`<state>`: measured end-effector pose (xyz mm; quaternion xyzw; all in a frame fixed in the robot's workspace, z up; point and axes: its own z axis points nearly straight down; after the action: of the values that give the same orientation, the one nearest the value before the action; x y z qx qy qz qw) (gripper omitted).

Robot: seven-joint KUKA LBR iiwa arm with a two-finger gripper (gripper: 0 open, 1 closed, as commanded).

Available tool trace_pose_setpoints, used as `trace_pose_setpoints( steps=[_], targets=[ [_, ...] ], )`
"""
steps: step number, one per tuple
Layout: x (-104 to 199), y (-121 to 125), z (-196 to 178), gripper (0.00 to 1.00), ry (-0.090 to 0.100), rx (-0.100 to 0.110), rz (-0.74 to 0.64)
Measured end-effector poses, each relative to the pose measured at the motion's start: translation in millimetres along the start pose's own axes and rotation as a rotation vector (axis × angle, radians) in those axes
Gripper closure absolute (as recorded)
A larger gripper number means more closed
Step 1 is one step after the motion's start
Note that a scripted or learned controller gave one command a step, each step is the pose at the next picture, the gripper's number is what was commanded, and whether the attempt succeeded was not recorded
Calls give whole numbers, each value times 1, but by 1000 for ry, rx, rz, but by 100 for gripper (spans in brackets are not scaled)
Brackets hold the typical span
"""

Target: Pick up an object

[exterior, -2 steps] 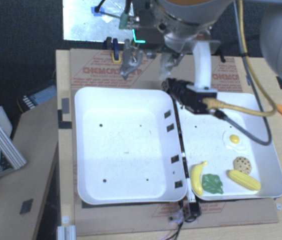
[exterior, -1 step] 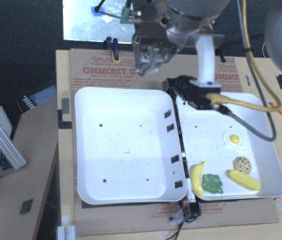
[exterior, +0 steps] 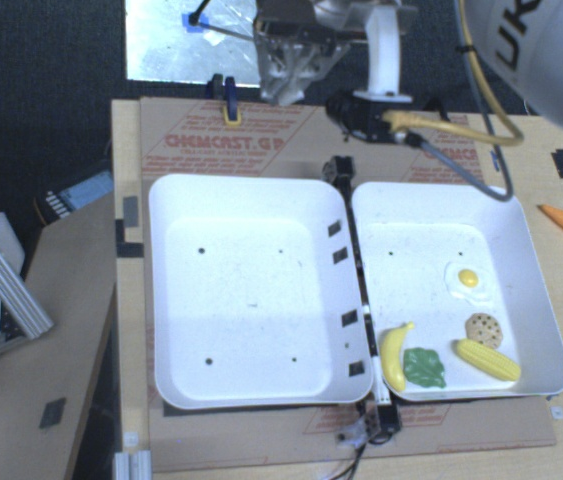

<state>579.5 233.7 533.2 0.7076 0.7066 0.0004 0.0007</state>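
1. Left bin and right bin: white moulded plastic, smooth, slight sheen.
2. Banana, corn cob, fried egg: glossy toy plastic.
3. Cookie: matt, speckled.
4. Green leaf: matt, crinkled.
5. Desk top: matt brown cardboard, red print.
6. Tool: bare grey metal, dull shine.

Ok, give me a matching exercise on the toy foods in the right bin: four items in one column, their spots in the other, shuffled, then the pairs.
Items:
1. fried egg
2. cookie
3. banana
4. corn cob

Places:
A. against the bin's left wall, touching the green leaf
B. front right corner, lying at a slant
C. farthest back of the four, near the right wall
D. between the egg and the corn

Pairs: 1-C, 2-D, 3-A, 4-B
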Motion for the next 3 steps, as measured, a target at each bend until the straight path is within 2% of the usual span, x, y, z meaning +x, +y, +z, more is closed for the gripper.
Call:
trace_pose_setpoints(
  steps=[1, 2, 3],
  targets=[
    [-1, 84, 91, 100, -2, 3, 1],
    [1, 81, 85, 0, 1, 1, -2],
    [1, 27, -10, 0, 6, -9, -8]
  ],
)
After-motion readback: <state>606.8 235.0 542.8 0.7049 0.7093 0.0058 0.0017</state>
